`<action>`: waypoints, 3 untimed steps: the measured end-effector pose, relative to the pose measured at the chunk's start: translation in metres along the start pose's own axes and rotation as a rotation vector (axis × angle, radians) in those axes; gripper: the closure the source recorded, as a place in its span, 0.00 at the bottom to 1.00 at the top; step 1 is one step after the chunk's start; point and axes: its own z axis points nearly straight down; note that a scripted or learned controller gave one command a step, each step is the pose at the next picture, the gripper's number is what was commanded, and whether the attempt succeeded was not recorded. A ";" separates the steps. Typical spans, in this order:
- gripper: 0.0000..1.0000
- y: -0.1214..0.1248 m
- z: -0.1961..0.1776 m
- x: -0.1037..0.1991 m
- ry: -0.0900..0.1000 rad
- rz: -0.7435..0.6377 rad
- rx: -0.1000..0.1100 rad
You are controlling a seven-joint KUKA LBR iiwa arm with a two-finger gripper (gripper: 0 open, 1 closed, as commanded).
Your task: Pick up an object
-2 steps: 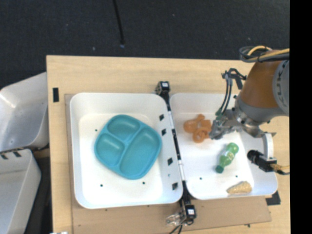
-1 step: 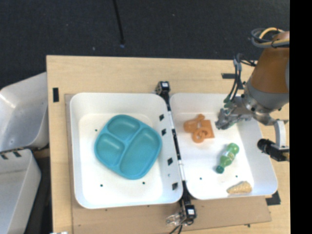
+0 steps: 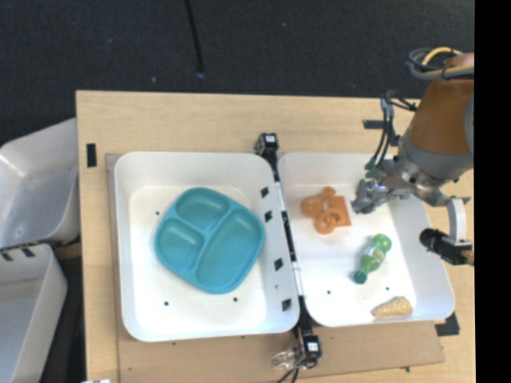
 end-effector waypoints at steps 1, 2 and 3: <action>1.00 0.010 -0.012 0.059 0.001 -0.006 -0.001; 1.00 0.021 -0.003 0.112 0.000 -0.005 0.000; 1.00 0.026 -0.018 0.165 0.001 -0.005 0.000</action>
